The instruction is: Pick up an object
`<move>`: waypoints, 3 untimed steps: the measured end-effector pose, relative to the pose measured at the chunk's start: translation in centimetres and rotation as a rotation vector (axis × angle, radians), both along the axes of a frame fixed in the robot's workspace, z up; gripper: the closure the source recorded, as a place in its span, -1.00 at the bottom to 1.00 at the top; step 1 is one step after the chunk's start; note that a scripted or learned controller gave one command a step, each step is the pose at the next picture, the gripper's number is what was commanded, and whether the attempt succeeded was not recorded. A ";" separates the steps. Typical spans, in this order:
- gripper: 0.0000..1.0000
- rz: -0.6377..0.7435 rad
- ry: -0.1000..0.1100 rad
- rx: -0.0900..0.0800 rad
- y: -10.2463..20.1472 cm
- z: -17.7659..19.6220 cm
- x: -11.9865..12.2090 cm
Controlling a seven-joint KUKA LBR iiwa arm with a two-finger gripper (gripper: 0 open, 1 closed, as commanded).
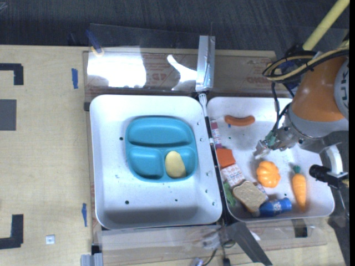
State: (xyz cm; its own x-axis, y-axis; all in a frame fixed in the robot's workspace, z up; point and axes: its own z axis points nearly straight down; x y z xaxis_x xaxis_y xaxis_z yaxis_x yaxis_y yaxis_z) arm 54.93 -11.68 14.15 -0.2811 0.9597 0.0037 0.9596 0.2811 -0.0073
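left bin: blue tray holding yellow lump | right bin: sausage, small orange pumpkin, carrot, blue item half hidden | claw just above pumpkin, blurred, grip unreadable

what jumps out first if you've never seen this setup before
The bright blue divided tray in the left bin stands out, with a pale yellow potato-like item in its lower right compartment. The right bin is crowded with toy food: a sausage near the top, an orange pumpkin in the middle and a carrot to its right. The gripper hangs just above the pumpkin.
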 end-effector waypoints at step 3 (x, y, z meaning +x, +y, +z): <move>1.00 0.190 -0.018 -0.002 1.9 2.3 1.9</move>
